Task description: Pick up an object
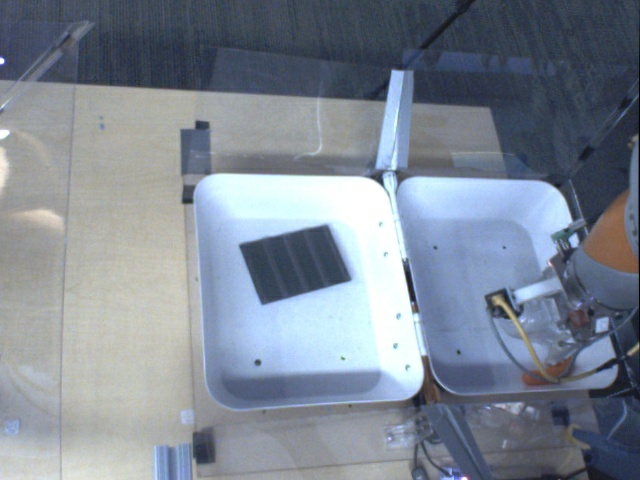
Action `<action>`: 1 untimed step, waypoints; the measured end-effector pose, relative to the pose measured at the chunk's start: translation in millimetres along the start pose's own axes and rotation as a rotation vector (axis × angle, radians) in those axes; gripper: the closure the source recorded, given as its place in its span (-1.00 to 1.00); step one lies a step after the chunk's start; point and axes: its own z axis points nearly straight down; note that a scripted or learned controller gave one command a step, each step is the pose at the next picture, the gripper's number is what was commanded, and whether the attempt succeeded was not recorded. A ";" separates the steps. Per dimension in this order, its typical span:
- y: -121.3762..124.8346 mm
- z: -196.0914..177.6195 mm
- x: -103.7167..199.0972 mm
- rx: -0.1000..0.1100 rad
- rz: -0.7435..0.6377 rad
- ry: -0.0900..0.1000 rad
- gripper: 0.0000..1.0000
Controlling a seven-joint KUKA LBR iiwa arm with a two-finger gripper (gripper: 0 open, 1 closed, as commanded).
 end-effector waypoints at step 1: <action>-66.8 0.2 11.3 -0.010 0.001 -0.004 -1.00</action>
